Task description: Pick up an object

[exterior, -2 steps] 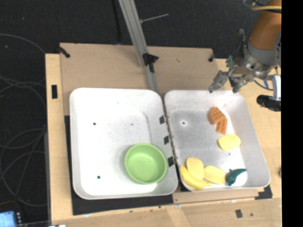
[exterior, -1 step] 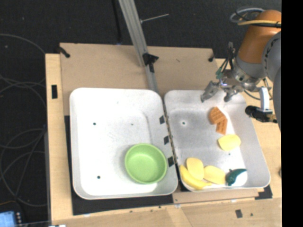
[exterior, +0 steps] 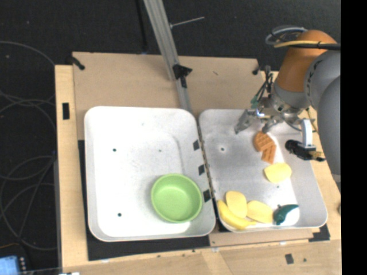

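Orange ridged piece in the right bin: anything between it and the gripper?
Nothing visible. The gripper hangs just above the orange ridged piece in the right white bin; the yellow slice lies clear, nearer the camera.

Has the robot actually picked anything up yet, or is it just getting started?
Nothing looks lifted yet. The gripper hangs over the right bin, next to the orange ridged piece. The yellow pieces and green bowl sit in the bins. The whole pickup remains.
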Controlling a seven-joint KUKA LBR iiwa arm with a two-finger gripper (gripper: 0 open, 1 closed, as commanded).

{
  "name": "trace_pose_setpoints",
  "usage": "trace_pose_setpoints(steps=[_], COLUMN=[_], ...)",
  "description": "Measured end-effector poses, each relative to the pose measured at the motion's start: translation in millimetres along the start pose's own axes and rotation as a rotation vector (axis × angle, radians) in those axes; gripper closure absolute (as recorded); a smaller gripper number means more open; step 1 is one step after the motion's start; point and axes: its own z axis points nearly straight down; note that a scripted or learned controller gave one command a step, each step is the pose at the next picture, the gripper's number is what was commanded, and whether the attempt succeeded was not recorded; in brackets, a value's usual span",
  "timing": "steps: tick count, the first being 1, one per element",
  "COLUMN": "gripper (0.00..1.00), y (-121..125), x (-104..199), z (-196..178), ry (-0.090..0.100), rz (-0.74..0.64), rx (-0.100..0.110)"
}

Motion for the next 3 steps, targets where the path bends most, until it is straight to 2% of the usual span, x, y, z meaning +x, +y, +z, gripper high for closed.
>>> trace_pose_setpoints(steps=[1,2,3], gripper=[1.00,1.00,1.00], y=[1,1,2], x=[-2,0,-1], z=[-13,-78,-114], ry=[-0.004,0.004,0.005], rz=[-0.002,0.000,-0.004], rx=[-0.004,-0.010,-0.007])
